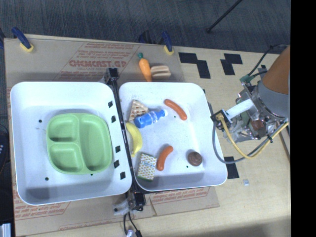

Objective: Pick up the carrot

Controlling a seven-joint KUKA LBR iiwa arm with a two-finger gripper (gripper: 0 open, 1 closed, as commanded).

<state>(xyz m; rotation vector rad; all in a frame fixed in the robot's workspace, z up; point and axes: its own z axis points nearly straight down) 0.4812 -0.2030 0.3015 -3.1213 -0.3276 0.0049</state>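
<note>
The carrot [144, 68], orange with a small green top, lies on the bench just beyond the far rim of the right bin [210, 132], outside both bins. The gripper [243, 124] hangs over the bench to the right of the right bin, well away from the carrot, with cables looped around it. Nothing shows in its grasp.
A small bun-like toy [160, 72] lies right next to the carrot. The right bin holds two sausages [176, 108] [164, 157], a blue bottle [149, 118], a banana [134, 137], a wedge [138, 107], a small box [146, 166] and a brown round piece [194, 158]. A green divided plate [79, 142] sits in the left bin.
</note>
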